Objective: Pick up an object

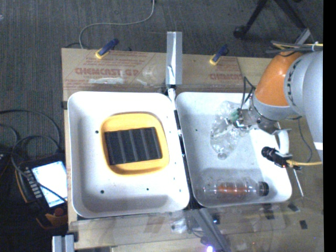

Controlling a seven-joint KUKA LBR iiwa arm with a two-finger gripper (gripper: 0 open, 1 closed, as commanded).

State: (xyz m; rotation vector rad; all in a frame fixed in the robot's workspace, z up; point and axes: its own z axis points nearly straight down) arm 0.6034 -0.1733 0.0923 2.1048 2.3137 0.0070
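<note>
We're looking down on two white bins side by side. The left bin (84,156) carries a yellow tray (113,164) with a dark ribbed panel (132,145) set into its top, sitting square in the middle of the frame's left half.

Over to the right bin (197,156), and here's the action. The arm (294,88) comes in from the right edge of the frame, its orange band bright at upper right, and the gripper (242,118) sits low over the upper part of that bin. Right at its tip we see a crumpled clear plastic wrapper (224,130), spreading down and to the left from the gripper toward the bin's centre. The wrapper's top edge meets the gripper, but we cannot tell whether the hand is clamped on it or merely pressed against it; that end of the tool is too small and dark to read.

Along the lower edge of the same bin lies a clear plastic bottle (236,189), flat on its side, dark cap pointing to the right, something brownish inside. It rests well apart from the wrapper.

Up top, two blue-and-yellow clamps (106,48) pin the cardboard backing (105,72) behind the bins.
</note>
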